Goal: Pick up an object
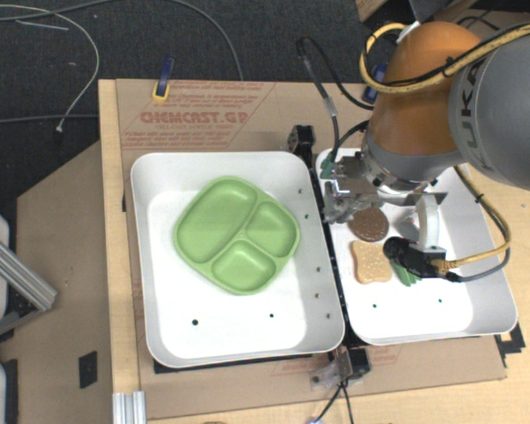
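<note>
The right bin point(442, 321) holds a round brown cookie point(369, 225), a tan slice of toast point(371, 262) just below it, and a small green piece point(403, 275) partly hidden to the toast's right. My gripper point(343, 194) hangs low at the right bin's upper left corner, beside the wall between the bins. It sits just left of and above the cookie. The orange and grey wrist covers the bin's back part. I see nothing between the fingers.
The left bin point(159, 307) holds a green divided plate point(237, 234) near its middle. A cardboard sheet point(194, 113) lies under both bins. Cables run across the dark floor behind.
</note>
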### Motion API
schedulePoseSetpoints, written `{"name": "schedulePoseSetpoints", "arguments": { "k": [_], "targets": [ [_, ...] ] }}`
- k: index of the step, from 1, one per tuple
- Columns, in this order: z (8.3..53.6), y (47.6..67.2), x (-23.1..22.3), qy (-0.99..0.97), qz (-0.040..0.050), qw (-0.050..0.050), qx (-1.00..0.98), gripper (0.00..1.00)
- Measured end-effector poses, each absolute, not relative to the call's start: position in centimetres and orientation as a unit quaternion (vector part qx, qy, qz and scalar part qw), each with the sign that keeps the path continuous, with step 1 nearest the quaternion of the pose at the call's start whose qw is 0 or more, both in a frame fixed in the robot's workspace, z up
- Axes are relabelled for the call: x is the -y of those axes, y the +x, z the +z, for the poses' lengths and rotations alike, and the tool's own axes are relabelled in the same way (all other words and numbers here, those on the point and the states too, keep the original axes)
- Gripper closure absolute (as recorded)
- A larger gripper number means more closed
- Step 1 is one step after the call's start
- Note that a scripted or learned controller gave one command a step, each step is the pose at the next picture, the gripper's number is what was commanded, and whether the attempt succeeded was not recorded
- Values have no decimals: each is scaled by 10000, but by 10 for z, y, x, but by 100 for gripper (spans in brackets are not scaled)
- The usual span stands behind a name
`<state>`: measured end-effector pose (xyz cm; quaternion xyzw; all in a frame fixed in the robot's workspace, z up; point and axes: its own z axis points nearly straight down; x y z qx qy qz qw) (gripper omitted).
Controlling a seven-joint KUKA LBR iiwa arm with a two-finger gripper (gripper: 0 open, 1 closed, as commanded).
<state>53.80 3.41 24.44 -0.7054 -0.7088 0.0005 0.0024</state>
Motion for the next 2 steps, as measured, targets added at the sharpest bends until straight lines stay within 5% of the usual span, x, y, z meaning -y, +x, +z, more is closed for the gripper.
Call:
{"name": "schedulePoseSetpoints", "arguments": {
  "k": [1,2],
  "targets": [
    [236,506,-73,-7055,11,31,7087,100],
    [237,507,-70,-7069,7,15,7073,0]
  ]
}}
